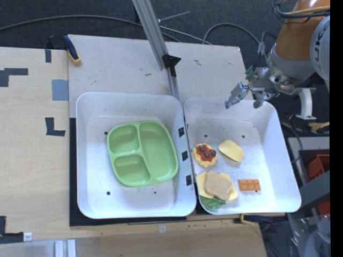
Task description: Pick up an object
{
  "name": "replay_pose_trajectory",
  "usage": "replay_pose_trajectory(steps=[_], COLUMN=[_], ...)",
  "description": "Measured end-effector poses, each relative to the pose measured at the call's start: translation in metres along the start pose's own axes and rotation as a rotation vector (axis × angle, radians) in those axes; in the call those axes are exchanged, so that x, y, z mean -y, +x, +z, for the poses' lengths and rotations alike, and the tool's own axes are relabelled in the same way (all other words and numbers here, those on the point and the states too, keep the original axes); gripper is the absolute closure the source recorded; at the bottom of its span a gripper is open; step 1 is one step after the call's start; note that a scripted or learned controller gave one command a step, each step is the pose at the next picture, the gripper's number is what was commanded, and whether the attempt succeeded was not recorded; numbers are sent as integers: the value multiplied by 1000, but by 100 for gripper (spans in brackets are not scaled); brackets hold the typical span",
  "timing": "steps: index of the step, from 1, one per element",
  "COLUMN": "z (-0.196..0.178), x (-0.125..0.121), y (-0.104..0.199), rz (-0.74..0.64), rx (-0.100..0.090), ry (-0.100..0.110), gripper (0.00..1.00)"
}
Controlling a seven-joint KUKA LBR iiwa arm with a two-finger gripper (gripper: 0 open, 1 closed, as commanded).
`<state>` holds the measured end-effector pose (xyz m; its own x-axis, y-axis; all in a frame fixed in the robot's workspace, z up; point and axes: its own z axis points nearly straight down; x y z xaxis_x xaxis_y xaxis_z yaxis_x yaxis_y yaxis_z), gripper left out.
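Nothing is picked yet: the hand [244, 99] hangs with fingers apart and bare over the right bin's [278, 143] far edge, while the sandwich [218, 185] and other toy foods lie near its front edge.

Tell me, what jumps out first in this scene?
The green tray stands out, lying alone in the left bin. The right bin holds toy food clustered at its near end: a sandwich, a small pizza, a yellow piece and an orange wafer. The gripper hangs open over that bin's far edge.
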<state>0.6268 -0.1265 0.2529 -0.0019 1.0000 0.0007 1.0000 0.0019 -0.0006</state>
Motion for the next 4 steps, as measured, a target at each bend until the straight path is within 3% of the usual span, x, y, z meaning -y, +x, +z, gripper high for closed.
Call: replay_pose_trajectory(steps=[1,3,4], z=[0,90,153], x=[0,3,-2], y=[0,-1,4], rz=[0,-1,-1], rx=[0,2,1], ry=[0,5,6], gripper=[0,0,0])
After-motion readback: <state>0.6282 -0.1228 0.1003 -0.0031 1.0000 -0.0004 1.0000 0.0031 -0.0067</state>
